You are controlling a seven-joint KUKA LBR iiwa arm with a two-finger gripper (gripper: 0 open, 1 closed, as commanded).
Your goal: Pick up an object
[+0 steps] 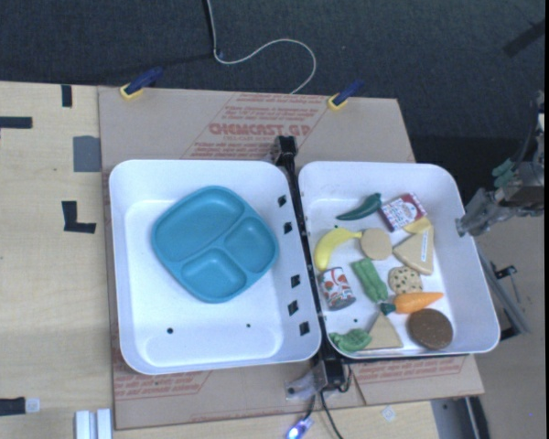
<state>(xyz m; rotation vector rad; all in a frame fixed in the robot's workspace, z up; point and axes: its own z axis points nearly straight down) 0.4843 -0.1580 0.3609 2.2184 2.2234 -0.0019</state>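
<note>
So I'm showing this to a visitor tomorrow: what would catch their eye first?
Probably the blue divided plate, alone in the left bin. Next, the jumble of toy food in the right bin: a yellow banana, an orange carrot, a green pepper. The tool sits at that bin's right edge.

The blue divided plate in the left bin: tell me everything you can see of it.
The blue divided plate is a rounded, light blue tray that looks like plastic, with three compartments: one large and two smaller. It lies flat, right side up and turned at an angle, on the floor of the left white bin, toward its upper middle. Nothing lies in it, and nothing else touches it.
</note>
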